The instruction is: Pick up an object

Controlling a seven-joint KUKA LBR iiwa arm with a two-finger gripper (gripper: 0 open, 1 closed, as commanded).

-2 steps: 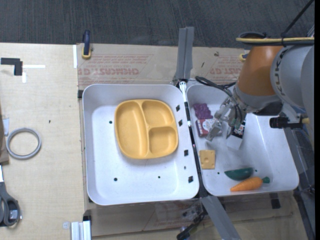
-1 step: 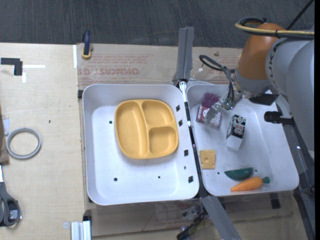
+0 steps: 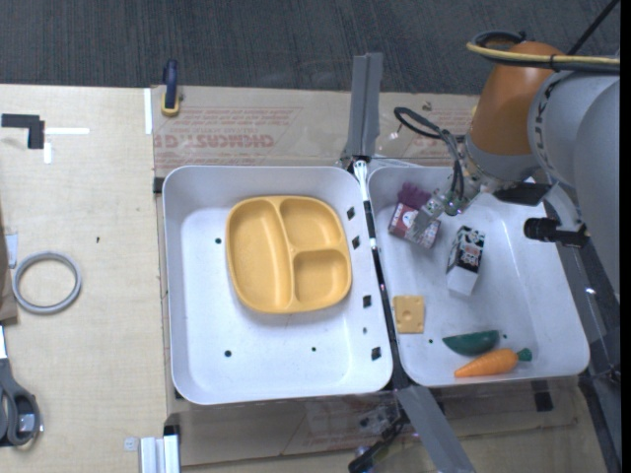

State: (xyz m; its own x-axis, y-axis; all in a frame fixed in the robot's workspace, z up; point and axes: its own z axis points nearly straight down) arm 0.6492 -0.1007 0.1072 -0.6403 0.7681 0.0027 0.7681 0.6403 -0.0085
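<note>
Red carton (image 3: 406,221) beside jaws (image 3: 434,213)

Open floor is found mid right bin (image 3: 552,294). Passage is blocked by a carton (image 3: 466,260) at 12 o'clock, cheese (image 3: 409,313) at 9, carrot (image 3: 487,364) at 6.

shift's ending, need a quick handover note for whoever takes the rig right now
Gripper: down in the right bin, at the far left corner, right by the small red carton; whether it grips it can't be told.
Right bin also holds: milk carton, cheese slice, green pepper, carrot.
Left bin: yellow divided plate.
Done: nothing visibly lifted.
Left: secure one object and raise it clear.
</note>
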